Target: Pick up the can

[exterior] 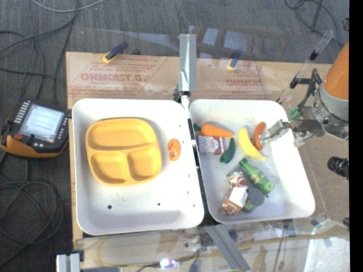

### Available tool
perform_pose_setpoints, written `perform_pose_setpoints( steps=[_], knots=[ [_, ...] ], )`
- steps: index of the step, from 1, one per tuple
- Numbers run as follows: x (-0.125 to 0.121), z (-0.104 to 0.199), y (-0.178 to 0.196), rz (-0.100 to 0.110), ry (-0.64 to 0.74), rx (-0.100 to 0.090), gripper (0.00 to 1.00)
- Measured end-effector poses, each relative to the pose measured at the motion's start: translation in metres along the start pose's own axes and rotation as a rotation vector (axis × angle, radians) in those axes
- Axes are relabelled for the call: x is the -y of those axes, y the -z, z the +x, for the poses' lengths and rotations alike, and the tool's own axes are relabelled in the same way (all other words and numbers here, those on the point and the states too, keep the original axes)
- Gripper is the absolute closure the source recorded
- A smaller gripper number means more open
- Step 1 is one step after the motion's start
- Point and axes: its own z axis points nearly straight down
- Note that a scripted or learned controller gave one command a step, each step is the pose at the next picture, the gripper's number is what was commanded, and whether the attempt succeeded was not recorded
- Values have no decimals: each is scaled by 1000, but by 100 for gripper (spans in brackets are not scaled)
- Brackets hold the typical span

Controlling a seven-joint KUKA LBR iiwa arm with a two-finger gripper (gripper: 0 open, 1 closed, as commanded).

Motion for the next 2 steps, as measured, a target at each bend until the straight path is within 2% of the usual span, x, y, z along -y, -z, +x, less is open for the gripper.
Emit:
perform_pose_setpoints(
  steps=[1, 2],
  knots=[
    [-2, 32, -143, 1, -222, 0, 0],
    [36, 46, -88, 2, -197, -1, 0]
  ],
)
